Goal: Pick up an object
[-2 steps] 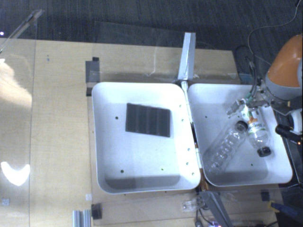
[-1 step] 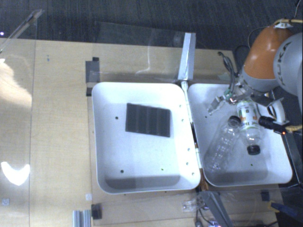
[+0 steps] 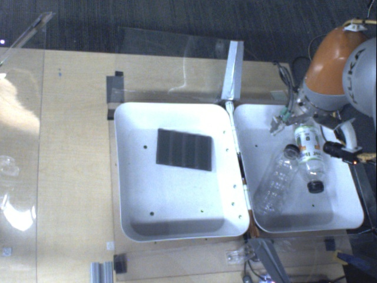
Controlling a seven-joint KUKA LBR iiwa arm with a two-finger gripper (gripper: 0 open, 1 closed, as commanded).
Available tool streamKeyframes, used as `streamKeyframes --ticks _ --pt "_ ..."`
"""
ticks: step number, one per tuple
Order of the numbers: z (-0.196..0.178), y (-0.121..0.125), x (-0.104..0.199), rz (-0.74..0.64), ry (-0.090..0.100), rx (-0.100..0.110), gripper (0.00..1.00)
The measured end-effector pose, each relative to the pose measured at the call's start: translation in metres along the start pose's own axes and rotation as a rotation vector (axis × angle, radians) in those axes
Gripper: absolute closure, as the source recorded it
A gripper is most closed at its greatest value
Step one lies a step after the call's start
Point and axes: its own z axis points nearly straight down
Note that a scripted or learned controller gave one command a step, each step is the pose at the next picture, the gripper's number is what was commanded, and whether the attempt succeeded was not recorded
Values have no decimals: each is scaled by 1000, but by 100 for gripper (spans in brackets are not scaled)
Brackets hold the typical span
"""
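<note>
The gripper hangs low over the back part of the right bin, near its far wall. The arm bends in from the side, so its big orange and grey body covers much of the gripper. How far open it is cannot be told, and nothing can be seen held in it.

Two clear bottles are the things to pick. One bottle with a label lies just in front of the gripper and a bit to the arm's side, with its dark cap pointing to the near wall. The other clear bottle lies beside it, farther in front of the gripper, tipped at a slant. The two look like they touch near the top. They lie flat, likely because round bottles roll and settle on the bin floor.

Far off to the other side of the gripper sits the left bin, with a flat dark pad on its floor.

Both bins rest on a pale wooden bench. A dark carpet lies behind the bench.
</note>
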Motion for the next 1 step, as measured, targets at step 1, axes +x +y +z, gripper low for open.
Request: streamKeyframes --ticks 1 --pt "0 0 0 0 0 0 0"
